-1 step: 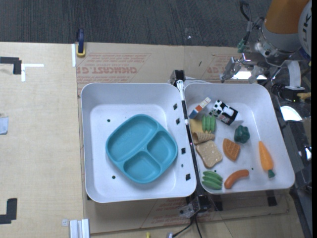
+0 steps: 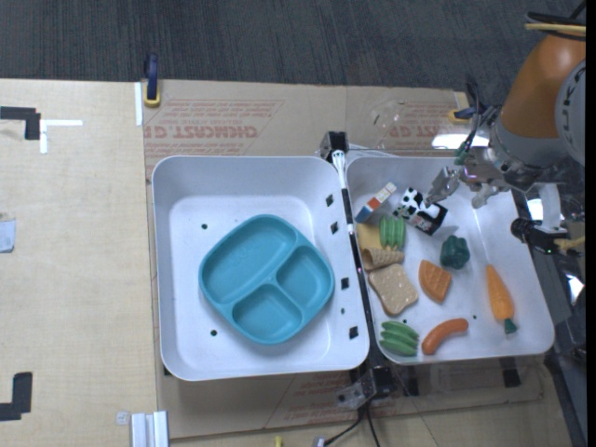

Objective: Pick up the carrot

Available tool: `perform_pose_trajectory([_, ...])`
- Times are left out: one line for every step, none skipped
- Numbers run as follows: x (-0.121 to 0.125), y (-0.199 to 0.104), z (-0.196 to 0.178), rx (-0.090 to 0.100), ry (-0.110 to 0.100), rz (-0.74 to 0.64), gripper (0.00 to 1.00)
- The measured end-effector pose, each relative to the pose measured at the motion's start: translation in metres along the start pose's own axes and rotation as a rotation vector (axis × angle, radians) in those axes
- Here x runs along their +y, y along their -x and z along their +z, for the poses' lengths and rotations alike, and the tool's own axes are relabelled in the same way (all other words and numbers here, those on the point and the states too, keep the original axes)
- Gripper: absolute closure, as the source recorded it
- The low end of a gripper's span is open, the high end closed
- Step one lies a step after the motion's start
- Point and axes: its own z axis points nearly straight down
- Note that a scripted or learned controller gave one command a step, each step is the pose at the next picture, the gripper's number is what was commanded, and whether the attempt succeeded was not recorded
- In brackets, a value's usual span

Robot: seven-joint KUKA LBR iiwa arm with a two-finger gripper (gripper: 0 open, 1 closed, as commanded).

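**A:** From the left we see the pale wooden bench (image 2: 74, 277), then the left-hand shallow white bin (image 2: 177, 343). What sits in it?

**B:** A teal plastic plate with three compartments (image 2: 266, 279), lying flat near the bin's middle and turned at a slant. Nothing rests on it.

**A:** And past the divide, in the right-hand shallow white bin (image 2: 531, 338)?

**B:** Toy food, crowded toward its left side. Near the top we make out a small block in blue, white and red (image 2: 375, 203), with a small black-and-white cow figure (image 2: 421, 212) just to its right. Below them a green ridged vegetable piece (image 2: 392, 233) lies against a tan wedge (image 2: 372, 242), and below that a brown slice of toy bread (image 2: 395, 290). At the bin's near edge lie a green pea pod (image 2: 399, 338) and, beside it, an orange-red sausage (image 2: 443, 334).

**A:** Further right?

**B:** An orange ridged wedge (image 2: 435, 280) beside the bread, and a dark green broccoli-like lump (image 2: 454, 251) just above it.

**A:** The carrot?

**B:** The long orange toy carrot with a green stub end (image 2: 500, 298) lies flat on the bin floor near the right wall, stub toward the near edge, apart from the other pieces and untouched.

**A:** And the arm?

**B:** The grey arm with its orange band (image 2: 549, 73) reaches in from the right. Its two-finger gripper (image 2: 463, 186) hangs over the bin's upper part, right of the cow and well above the carrot. Its fingers stand slightly parted, and we see nothing between them.
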Motion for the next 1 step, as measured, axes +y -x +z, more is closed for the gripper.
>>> perform_pose_trajectory([-0.0719,0.02,0.0564,0.002,0.002,-0.021,0.0])
